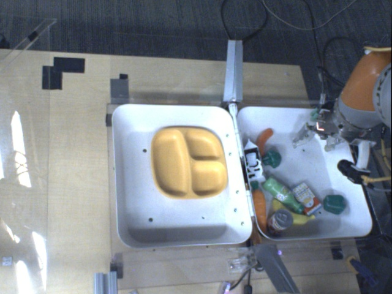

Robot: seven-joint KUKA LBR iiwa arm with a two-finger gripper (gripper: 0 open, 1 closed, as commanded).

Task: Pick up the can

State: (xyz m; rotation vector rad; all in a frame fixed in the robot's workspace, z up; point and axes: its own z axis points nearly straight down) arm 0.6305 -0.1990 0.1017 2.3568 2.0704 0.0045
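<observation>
Orange-banded arm [361,90] is hanging over the top right of the right bin [355,228], with the gripper [318,130] sitting above the bin floor and nothing between its fingers as far as I can see. The fingers look splayed apart to me, though it's small and a bit glary, so take that with salt.

Task-wise I'd say we're basically at the start. The can [280,222] is lying down in the near corner of that bin, down and to the left of the gripper, well apart from it. No contact, no lift. So the whole reach, close and lift is left to do.

It's a crowded spot too: a yellow thing [295,217] and a green bottle [278,190] are right up against the can, a carrot [260,206] is just beside it along the bin wall, and a green lump [334,204] lies off toward the arm's side.

Left bin [131,182] holds a yellow tray [188,162]. Bins sit on a pale wood bench [67,164], with dark carpet and cables [257,11] behind.
</observation>
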